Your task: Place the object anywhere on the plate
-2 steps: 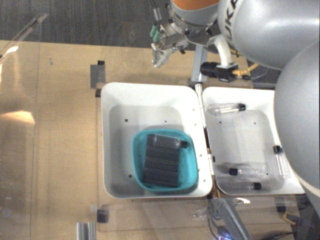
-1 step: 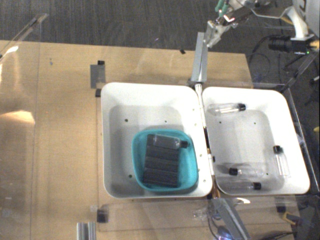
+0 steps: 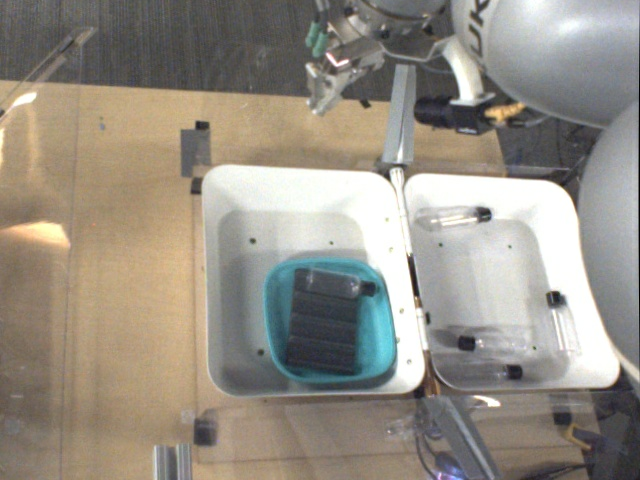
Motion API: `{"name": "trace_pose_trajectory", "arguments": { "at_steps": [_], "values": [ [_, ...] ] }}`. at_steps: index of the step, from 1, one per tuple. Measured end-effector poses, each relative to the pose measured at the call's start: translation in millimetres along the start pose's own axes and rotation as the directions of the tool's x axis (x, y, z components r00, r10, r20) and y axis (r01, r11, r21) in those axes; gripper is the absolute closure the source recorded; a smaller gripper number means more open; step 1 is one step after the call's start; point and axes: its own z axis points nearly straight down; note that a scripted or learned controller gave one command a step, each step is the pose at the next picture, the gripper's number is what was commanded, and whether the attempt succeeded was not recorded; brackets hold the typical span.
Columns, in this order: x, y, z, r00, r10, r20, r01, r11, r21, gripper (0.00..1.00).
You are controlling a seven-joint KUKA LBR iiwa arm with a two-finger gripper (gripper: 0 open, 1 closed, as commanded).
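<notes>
A robotics lab: a wooden bench bearing two white bins, clear vials, and a KUKA arm.

We saw the teal plate mostly covered by a dark ribbed block; only its rim lay bare.

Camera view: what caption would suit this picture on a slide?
Gripper raised behind two white bins; dark ridged object lies on teal plate in left bin.

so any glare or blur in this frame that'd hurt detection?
Camera view: bright glare patch on the clear panel at left; the gripper looks soft and blurred, fingers unreadable; clear tubes in the right bin nearly vanish against white; the teal plate and dark object read sharply.
</notes>
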Motion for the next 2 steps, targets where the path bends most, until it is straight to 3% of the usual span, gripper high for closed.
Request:
{"name": "trace_pose_trajectory", "arguments": {
  "at_steps": [1, 2],
  "values": [
    [33, 18, 145, 1.0, -0.01, -0.001, 0.01, 1.0, 0.002, 1.0],
    [-49, -28, -10, 0.991, -0.13, 0.005, 0.13, 0.991, -0.007, 1.0]
  ]
}}
